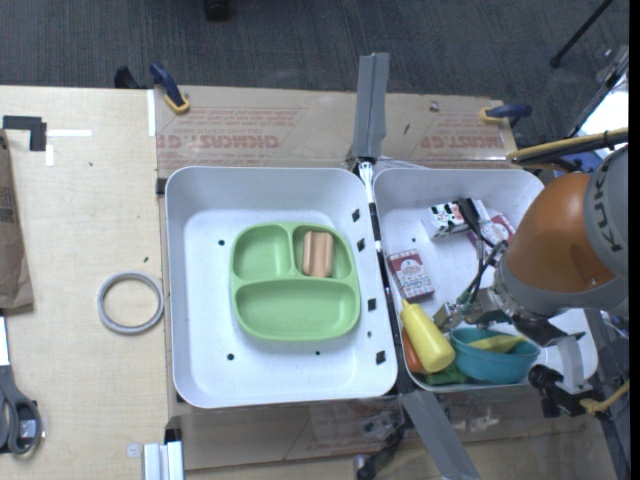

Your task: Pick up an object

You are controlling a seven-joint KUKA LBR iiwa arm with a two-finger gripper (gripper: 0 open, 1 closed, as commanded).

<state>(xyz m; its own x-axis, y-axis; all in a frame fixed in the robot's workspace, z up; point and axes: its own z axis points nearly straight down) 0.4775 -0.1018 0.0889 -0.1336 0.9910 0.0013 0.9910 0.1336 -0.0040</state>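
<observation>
The arm, with its orange band (565, 233), reaches down into the right bin (400, 193). My gripper (478, 310) hangs low over the bin's front part, just above a teal bowl (490, 360) with something yellow inside it. A yellow mustard bottle (427, 340) lies left of the bowl, and a small red card box (410, 274) lies further back. White and red packets (462, 216) sit near the far wall. In the left bin (195, 268) rests a green divided plate (295, 283) holding a hot dog (317, 253) in its upper right compartment.
A grey metal divider (370, 108) rises between the bins at the back. A tape ring (131, 301) lies on the wooden bench to the left, with scissors (18, 418) at the front left corner. Clamps (170, 88) hold the cardboard at the back.
</observation>
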